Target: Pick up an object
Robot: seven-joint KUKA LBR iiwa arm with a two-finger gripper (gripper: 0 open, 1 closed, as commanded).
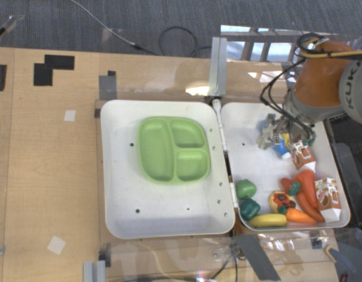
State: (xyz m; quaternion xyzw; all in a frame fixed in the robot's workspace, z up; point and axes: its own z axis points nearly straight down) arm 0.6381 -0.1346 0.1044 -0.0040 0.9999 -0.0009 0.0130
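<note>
A green three-compartment plastic tray (172,150) lies in the middle of the left white bin (119,216), which takes up the centre of the frame. The right white bin (251,163) sits just beside it, and the grey arm with its orange band (322,78) reaches in from the upper right. The gripper (274,135) is down in the upper part of that bin, right at a small blue and yellow object (281,147). Whether its jaws are clenched or released cannot be told from this angle. Lower in the same bin lie a pile of toy foods: two green peppers (247,197), a yellow banana (267,220), orange carrots (307,195), a slice of pizza (281,201) and two small white and brown cartons (327,194).
</note>
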